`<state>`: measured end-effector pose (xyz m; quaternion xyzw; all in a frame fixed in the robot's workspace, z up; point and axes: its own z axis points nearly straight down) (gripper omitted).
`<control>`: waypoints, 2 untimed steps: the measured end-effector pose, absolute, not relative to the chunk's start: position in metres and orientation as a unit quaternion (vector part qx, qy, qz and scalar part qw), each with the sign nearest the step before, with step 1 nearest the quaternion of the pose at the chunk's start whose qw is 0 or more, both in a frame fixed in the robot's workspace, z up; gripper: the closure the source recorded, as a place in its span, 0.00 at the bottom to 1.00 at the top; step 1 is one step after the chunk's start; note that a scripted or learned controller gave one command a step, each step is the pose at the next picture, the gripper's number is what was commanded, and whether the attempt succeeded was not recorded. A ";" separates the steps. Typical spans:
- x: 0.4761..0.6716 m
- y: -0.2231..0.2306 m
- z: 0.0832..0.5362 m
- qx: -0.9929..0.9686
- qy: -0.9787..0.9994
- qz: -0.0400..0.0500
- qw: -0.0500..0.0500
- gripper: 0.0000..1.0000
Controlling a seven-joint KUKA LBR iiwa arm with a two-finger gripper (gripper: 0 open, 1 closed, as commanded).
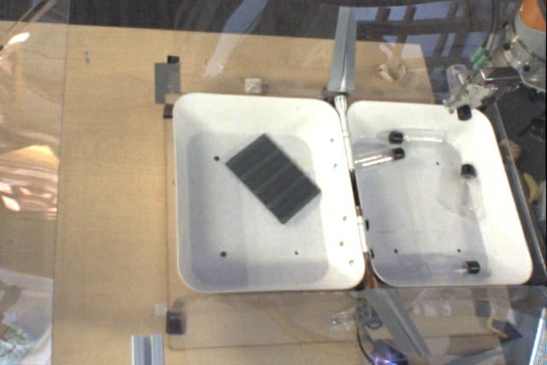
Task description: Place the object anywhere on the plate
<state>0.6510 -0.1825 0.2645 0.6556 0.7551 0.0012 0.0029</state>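
A dark grey ribbed plate [273, 178] lies flat and turned at an angle in the left bin [197, 269]. Several clear tubes with black caps lie in the right bin [513, 269]: one near the far wall [414, 136], one beside the divider [377, 157], one along the right side [470, 188] and one by the near wall [451, 266]. My gripper [462, 95] hangs over the far right corner of the right bin. A small black cap [464, 111] shows just beneath it; whether it is held is unclear.
A metal bracket [343, 51] stands behind the seam between the two bins. Small black clamps [172, 64] sit on the wooden bench around the left bin. Cables and fittings hang at the far right beside the arm [530, 38].
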 end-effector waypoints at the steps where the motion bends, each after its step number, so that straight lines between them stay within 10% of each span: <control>1: 0.670 -0.185 0.287 0.647 0.762 0.001 0.003 1.00; 2: 0.612 -0.186 0.196 0.514 0.858 0.001 0.003 1.00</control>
